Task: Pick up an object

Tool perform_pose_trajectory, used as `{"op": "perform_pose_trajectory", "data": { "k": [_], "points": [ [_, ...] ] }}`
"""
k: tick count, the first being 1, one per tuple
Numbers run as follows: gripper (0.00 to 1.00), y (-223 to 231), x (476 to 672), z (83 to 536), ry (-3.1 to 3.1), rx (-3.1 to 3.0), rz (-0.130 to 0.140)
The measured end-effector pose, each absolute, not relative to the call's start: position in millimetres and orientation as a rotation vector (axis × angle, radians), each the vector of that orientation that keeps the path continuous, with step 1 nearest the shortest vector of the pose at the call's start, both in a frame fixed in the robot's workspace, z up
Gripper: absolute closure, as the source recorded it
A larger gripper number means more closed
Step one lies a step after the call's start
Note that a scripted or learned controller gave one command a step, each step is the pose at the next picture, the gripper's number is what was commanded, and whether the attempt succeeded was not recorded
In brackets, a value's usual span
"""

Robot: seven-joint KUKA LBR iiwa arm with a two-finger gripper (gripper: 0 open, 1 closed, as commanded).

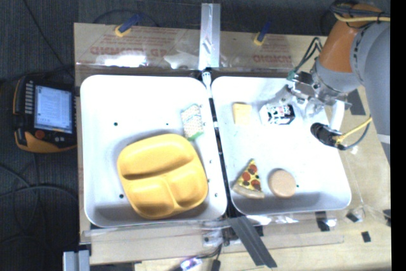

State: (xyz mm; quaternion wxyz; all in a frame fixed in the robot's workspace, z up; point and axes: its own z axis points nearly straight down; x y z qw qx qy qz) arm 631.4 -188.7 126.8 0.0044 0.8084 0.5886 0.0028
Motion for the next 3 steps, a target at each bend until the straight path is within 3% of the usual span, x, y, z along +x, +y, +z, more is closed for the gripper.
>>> {"op": "perform_pose_trajectory", "data": {
  "k": [1,2,3],
  "points": [
    [0.0,-198.6,566.7,121.5,1.679,2.625,0.046],
    [0.0,-180.1,648.8,109.6,1.783,2.553,0.034],
    [0.0,-209.7,608.5,141.3,1.586,2.713,-0.006]
  ]
}}
